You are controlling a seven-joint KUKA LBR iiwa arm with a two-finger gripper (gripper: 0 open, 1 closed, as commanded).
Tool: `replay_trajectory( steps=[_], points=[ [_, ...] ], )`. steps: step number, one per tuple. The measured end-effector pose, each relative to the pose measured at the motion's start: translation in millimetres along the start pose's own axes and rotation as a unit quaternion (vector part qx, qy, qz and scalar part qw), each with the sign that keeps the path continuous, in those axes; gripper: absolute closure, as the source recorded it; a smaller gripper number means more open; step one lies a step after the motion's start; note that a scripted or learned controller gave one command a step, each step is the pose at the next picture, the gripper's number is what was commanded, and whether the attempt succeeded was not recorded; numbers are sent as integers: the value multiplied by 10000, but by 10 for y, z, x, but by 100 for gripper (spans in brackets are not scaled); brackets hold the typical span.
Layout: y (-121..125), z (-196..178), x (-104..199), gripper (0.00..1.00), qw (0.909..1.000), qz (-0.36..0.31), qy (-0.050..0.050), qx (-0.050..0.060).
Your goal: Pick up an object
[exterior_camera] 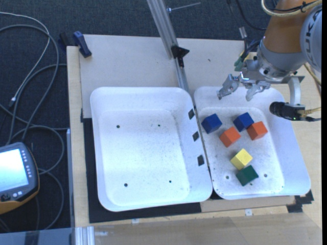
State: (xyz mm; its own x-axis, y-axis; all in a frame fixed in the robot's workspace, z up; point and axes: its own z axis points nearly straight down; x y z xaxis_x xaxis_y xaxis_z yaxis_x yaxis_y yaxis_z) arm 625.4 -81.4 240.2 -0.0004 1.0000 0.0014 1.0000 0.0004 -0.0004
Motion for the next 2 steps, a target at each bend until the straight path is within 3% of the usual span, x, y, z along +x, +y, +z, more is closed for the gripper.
replay_trajectory(
  steps=[1,2],
  points=[
    [-87,1074,-405,0,10000,-13,-13,-49],
    [-773,1389,-65,0,10000,1,10,34]
  ],
)
